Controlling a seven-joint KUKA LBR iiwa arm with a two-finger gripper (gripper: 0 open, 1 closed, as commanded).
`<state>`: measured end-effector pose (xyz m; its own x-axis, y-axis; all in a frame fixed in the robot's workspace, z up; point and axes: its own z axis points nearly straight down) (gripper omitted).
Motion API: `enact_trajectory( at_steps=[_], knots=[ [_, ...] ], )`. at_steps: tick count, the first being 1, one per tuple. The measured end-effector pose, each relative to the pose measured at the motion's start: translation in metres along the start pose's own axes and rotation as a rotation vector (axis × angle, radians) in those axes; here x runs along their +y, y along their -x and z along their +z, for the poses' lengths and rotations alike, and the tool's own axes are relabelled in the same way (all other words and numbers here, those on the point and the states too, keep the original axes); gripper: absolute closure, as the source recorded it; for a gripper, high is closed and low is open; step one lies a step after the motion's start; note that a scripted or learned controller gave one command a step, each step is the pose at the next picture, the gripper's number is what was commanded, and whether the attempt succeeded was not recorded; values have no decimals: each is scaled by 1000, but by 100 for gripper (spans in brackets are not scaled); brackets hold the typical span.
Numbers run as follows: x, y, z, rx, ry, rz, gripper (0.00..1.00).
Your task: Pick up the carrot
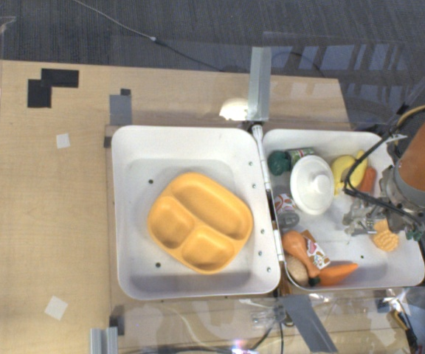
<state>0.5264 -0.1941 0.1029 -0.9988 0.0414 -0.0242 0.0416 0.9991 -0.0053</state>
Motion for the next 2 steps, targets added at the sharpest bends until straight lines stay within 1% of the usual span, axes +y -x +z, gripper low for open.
enact_trajectory(
  at_steps=[1,2],
  knots=[
    [46,20,-71,9,4,155,100],
    [44,19,-69,13,3,157,0]
  ],
)
